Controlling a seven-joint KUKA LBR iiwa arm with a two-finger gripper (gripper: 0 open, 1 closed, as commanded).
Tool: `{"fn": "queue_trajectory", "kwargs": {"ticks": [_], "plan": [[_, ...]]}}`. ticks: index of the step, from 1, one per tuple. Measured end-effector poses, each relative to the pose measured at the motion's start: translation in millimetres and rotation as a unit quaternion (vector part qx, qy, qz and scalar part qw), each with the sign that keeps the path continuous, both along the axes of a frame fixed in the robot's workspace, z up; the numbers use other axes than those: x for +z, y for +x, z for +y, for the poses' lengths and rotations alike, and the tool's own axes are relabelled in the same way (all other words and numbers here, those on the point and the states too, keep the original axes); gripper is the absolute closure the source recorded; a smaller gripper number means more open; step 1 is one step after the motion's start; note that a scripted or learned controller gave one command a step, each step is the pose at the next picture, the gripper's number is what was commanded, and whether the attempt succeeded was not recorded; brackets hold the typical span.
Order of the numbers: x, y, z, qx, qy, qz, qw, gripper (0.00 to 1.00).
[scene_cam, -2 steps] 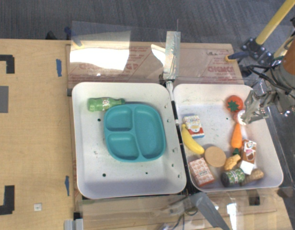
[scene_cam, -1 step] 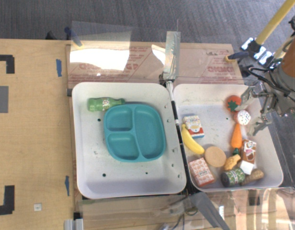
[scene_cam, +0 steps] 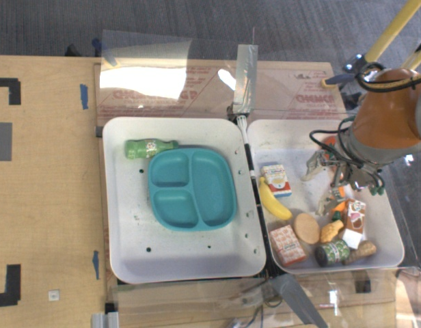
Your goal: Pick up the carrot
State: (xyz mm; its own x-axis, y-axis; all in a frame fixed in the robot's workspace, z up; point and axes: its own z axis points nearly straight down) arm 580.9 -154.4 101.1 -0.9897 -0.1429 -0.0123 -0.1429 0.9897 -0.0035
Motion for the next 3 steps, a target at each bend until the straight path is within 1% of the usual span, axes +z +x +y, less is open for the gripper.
{"fn": "queue_trajectory", "kwargs": {"ticks": [1, 2, 3], "plan": [[9, 1, 2, 0.001, 0.0003, -0.002, 1.0, 1.0], [159, -41, 12, 0.167, -0.0017, 0.0, 0.9859, 1.0], [2, -69, 46, 0.014, 0.0021, 0.007, 0.9999, 1.0]]}}
